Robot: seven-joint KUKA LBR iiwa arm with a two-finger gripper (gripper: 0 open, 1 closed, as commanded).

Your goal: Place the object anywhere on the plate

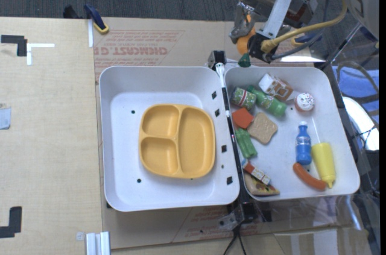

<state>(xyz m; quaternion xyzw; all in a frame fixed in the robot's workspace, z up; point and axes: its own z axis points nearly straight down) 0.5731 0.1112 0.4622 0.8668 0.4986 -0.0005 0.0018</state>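
Observation:
A yellow plate (178, 140) with three compartments lies in the left white bin (114, 127), with nothing on it. My gripper (243, 35) hangs high over the back left corner of the right bin (339, 127), beyond that bin's rim. A small orange object (242, 44) shows at the fingertips, held between them, and a bit of green (245, 59) hangs just under it. The gripper is well to the right of the plate and behind it.
The right bin holds several toy foods: green cans (260, 98), a red piece (242, 118), a bread slice (263, 128), a blue bottle (303, 143), a yellow bottle (324, 162), a sausage (309, 176). A yellow-blue clamp (96, 20) lies on the bench at the back left.

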